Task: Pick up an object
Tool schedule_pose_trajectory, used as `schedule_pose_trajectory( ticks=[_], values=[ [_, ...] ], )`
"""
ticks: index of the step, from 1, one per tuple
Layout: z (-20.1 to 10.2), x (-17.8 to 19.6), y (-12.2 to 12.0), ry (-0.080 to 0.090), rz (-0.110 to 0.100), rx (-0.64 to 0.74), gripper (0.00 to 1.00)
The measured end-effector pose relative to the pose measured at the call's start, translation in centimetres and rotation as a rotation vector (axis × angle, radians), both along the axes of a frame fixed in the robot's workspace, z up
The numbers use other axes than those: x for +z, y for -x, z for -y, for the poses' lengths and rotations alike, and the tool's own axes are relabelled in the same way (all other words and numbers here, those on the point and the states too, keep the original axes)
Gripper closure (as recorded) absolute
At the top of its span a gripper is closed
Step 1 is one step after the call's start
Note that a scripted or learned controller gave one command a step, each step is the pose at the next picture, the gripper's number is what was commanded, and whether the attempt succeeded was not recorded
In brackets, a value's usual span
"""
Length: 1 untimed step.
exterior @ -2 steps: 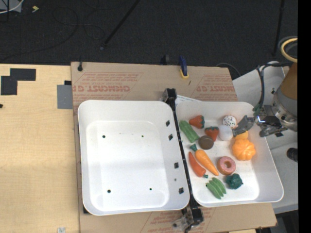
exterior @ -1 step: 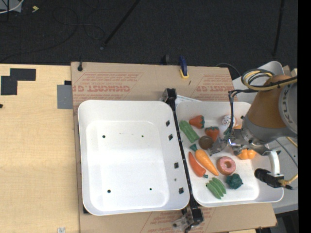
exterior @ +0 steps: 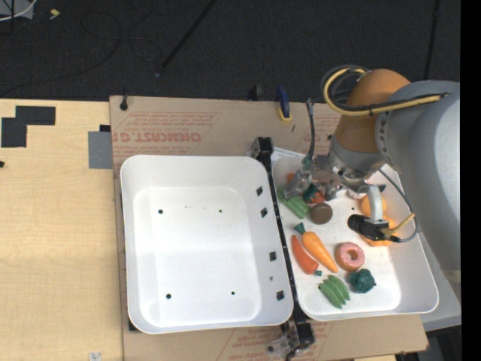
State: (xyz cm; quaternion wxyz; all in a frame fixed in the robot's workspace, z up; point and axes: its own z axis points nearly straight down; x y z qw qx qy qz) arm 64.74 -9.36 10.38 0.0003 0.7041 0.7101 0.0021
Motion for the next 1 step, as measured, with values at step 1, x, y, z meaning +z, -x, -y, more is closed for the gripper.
schedule_pose_trajectory(
  ticks=[1],
  values=[
    [-8.81,9.02,0.14,0.0,0.004,-0.001,0.0]
  ],
)
